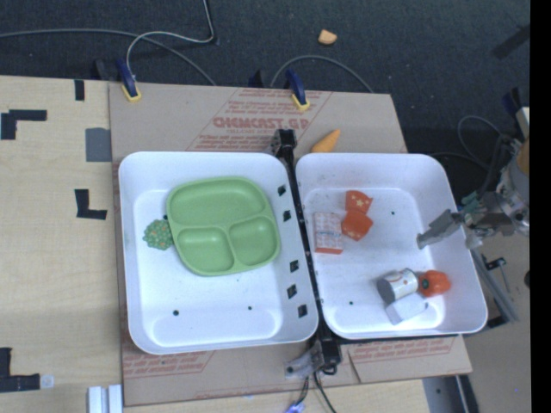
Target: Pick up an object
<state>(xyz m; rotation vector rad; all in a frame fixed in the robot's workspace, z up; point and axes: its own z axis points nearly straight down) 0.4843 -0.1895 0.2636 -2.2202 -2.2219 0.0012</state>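
Hand (439, 229) at right bin's (430, 169) right rim; can't tell grip state. Nearest obj, grey can (398, 286), lies just below-left of it.

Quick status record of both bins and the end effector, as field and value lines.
left bin: green divided plate; small green speckled item at the plate's left edge
right bin: two orange pieces touching; pale packet to their left; grey block next to an orange-red ball
end effector: at the right bin's right wall, above the floor, nothing seen in it
outside bins: orange piece on the cardboard behind the bins
task state: nothing picked up yet
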